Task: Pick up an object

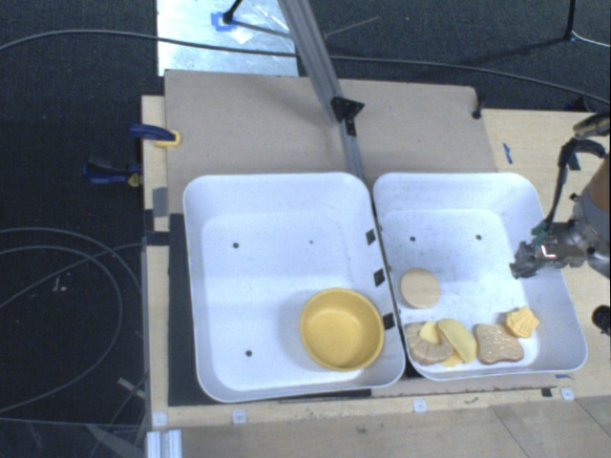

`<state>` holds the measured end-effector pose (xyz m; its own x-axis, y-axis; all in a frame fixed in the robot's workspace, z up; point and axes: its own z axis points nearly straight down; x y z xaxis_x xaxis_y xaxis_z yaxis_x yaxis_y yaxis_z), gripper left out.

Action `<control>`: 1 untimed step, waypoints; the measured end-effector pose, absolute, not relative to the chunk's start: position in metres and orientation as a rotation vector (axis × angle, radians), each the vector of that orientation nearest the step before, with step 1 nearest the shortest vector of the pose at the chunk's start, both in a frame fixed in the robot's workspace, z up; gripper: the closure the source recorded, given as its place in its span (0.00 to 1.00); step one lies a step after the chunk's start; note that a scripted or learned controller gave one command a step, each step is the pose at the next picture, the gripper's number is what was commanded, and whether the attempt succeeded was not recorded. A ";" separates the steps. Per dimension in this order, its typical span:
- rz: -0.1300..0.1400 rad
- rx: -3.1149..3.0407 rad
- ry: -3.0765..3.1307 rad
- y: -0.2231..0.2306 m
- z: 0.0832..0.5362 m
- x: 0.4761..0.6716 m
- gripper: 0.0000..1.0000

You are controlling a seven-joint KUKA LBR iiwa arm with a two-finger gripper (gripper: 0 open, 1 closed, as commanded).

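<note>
My claw (pixel 528 260) hung over the right rim of the right bin (pixel 449 194); I could not tell how wide it stood, and nothing showed in it. Food pieces lay along that bin's near side: a round cracker (pixel 419 289), a banana (pixel 457 340), a bread slice (pixel 498 343), a yellow chunk (pixel 521 322) nearest the claw, apart from it. A yellow bowl (pixel 342 328) sat upright in the left bin (pixel 267 198), near-right corner. Both bins rested on the tabletop (pixel 248 113).
</note>
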<state>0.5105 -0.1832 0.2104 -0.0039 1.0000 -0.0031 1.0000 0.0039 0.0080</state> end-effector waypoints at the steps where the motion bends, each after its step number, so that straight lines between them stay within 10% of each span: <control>1: 0.005 2.211 2.221 -0.191 0.257 0.514 1.00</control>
<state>0.5143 -0.1908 0.2569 -0.0044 1.0000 -0.0030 1.0000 0.0044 0.0071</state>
